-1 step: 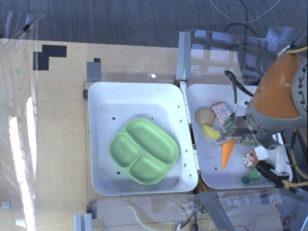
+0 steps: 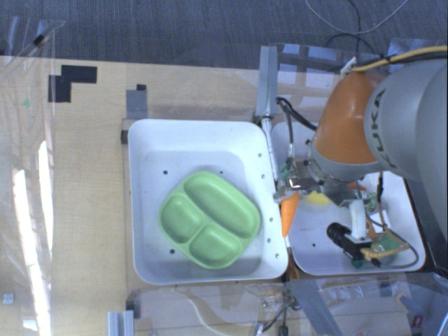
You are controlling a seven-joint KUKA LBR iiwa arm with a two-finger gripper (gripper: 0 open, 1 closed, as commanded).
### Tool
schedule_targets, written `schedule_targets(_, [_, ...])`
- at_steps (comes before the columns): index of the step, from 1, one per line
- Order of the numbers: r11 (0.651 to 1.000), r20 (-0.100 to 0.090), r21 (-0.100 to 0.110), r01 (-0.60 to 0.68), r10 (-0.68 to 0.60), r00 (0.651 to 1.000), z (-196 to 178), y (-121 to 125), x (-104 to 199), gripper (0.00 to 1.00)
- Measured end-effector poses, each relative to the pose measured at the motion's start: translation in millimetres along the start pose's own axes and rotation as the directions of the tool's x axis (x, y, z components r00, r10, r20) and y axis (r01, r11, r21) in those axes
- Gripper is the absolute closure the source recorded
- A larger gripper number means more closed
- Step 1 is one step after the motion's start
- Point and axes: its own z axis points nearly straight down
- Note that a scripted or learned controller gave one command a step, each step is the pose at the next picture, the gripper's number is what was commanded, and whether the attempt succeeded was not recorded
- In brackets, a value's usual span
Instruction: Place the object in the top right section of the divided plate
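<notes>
Single frame, overhead cam, slant view.

Carrot (image 2: 288, 215): small, orange, tapered. Wide end up toward the wrist, narrow tip pointing to the near edge of the frame. Looks smooth and toy-like; surface detail too small to read. Lies in the R bin (image 2: 315, 256), hard against its left wall, i.e. next to the divide between the two bins. Its wide end sits just under the metal parts below the wrist; contact there can't be resolved.

Jaws: hidden under the wrist and the orange band (image 2: 346, 124), so open vs closed, cannot tell. Can't say whether the carrot is gripped.

Arm (image 2: 413, 117): grey, comes in from the right, hangs over the upper half of the R bin.

Plate (image 2: 183, 217): pale green, rounded, 3 sections, set skewed on the floor of the L bin (image 2: 154, 152), approx. centre. Long section (image 2: 222, 203) runs along its upper right side; two smaller ones sit left and bottom. Plate and carrot are apart, w/ the bin walls between them.

Also in the R bin: a yellow piece (image 2: 318, 199), just right of the carrot's wide end, partly covered by the wrist; shape not readable.

Both bins are white and shallow, side by side on the pale wood table (image 2: 84, 208).
</notes>
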Motion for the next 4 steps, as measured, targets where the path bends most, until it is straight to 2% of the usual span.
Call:
schedule_targets(1, [1.0,-0.001,-0.002,-0.007,0.007,1.0,-85.0,21.0,71.9,1.0])
schedule_targets(2, [0.981,-0.001,0.001,0.192,-0.192,0.981,-37.5,27.3,123.0,1.0])
schedule_targets(3, [0.981,-0.001,0.0,0.193,-0.193,0.981,-37.6,27.3,123.1,0.0])
schedule_targets(4, [0.984,-0.001,-0.032,0.175,-0.175,0.985,71.5,15.6,103.9,0.0])
